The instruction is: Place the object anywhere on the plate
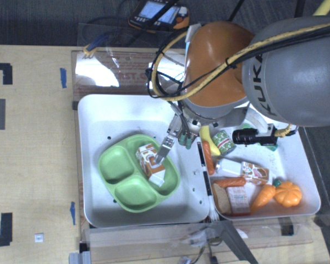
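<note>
Here, left of your end effector, the green plate sits in the left bin. The carton lies on the plate's right compartment, directly under the fingertips, long axis running up-left to down-right. You can't tell the finger spacing. Toy food lies well right.

Legible markings, catalogued by position relative to the jaws:

1. Arm housing, up and to the right of the jaws: dark capital letters on the grey shell, partly cut off by its curve, reading "KU".

2. Handheld pendant screen, well above the jaws: lit display, contents too small to read.

3. Printed cartons and packets near the jaws: print illegible.
</note>
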